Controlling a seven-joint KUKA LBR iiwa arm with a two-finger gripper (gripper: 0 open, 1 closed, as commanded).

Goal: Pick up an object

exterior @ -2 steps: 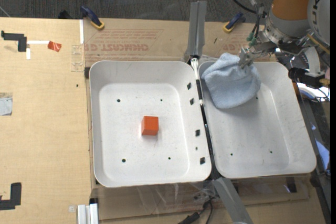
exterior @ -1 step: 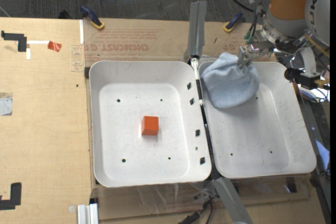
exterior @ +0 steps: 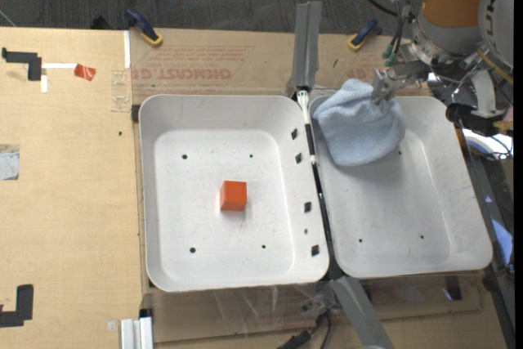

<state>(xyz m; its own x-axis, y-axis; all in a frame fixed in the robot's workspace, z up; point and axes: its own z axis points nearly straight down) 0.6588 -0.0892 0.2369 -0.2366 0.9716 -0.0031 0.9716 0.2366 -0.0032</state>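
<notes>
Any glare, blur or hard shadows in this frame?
Camera view: even light, soft shadows; the orange block is sharp, the white bins are bright without washout, the claw at the light blue cloth looks slightly soft, and the bench edges bow a little.

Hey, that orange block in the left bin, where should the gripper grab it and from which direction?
Judging from its pose, grip the orange block across two opposite side faces, coming straight down from above. It sits flat on the floor of the left bin, well away from the walls, so both fingers should have room beside it.
</notes>
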